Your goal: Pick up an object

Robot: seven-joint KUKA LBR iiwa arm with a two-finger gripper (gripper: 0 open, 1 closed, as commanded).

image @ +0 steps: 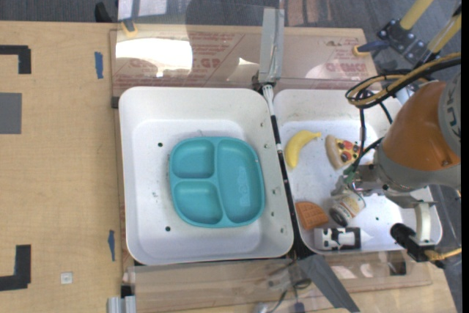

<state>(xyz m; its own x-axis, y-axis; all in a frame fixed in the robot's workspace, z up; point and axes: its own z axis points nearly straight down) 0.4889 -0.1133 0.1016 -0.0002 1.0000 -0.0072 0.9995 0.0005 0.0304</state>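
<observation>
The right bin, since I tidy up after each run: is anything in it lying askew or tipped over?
Yes. In the right bin, a small can lies on its side under the gripper. A banana, a pizza slice and an orange wedge lie scattered loosely. The teal plate sits neatly in the left bin.

Arm (418, 135) from right, hand (347, 196) low.

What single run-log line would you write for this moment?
arm: over right bin | gripper: low above small jar | nearby: banana, pizza slice | left bin: teal divided plate | grasp: unconfirmed
</observation>
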